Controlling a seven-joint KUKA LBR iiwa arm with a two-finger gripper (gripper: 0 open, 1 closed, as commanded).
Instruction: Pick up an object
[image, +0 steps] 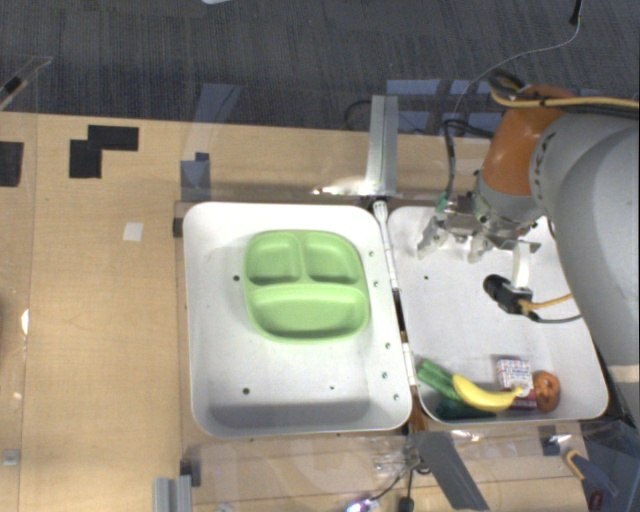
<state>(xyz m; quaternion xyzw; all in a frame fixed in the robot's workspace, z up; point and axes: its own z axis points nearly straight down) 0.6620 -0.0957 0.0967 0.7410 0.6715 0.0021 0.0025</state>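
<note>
Two white bins (290, 410) are seen on a pale, wood-coloured surface (90, 350). A light green tray (303, 283) with three sections is seen in the left bin. In the right bin (470, 340), a yellow banana (482, 394) is seen with a brown tip, beside a dark green vegetable (437, 381). A red and yellow apple (545, 390) is seen next to a small packet (513, 372) printed in purple, white and red. The arm (590, 200) is coloured grey, with an orange band (515, 150) above the wrist. Black square marks (100, 150) are seen on the surface at the far left. The floor (250, 45) behind is coloured dark grey-blue.
</note>
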